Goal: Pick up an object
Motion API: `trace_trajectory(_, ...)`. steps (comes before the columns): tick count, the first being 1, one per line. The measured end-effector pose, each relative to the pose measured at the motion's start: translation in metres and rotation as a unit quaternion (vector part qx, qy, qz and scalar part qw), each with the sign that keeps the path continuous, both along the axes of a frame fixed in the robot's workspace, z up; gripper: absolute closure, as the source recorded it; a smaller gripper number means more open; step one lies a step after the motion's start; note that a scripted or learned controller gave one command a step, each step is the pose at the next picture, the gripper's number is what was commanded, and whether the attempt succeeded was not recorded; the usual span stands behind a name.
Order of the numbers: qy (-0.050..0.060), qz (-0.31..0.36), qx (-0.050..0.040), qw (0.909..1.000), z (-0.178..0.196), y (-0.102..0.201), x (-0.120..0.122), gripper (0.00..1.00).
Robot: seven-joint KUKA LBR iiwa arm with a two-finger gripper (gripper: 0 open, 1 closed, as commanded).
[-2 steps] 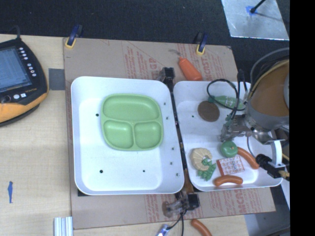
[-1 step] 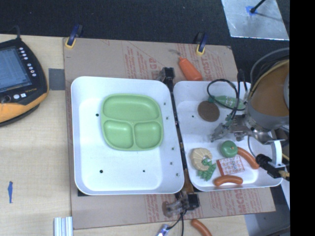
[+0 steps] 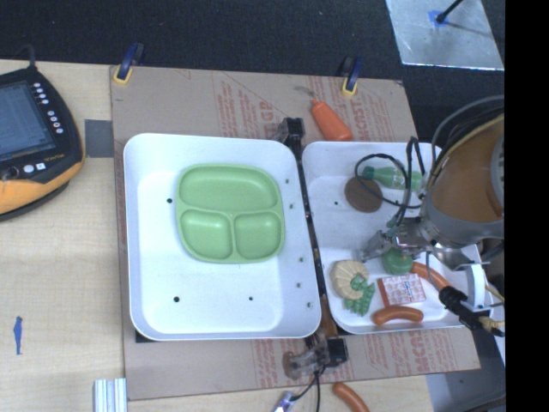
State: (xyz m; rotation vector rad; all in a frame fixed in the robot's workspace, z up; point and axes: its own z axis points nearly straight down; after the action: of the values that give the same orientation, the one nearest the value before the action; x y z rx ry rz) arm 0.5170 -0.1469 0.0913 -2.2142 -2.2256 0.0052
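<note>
The claw (image 3: 383, 245) hung low in the right bin (image 3: 330, 166); whether it was wide or narrow, I cannot tell. Just beside it lay a green toy (image 3: 397, 260), sausage (image 3: 397, 316) and round cookie (image 3: 349, 275). Such crowding could cause a miss.

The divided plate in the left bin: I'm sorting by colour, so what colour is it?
Light green; the divided plate shows best in the camera view.
</note>
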Motion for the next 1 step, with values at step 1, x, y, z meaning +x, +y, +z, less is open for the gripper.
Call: trace_trajectory(1,-0.001,0.002,-0.0013,1.0,0.0113,-0.0014,0.0011,1.0)
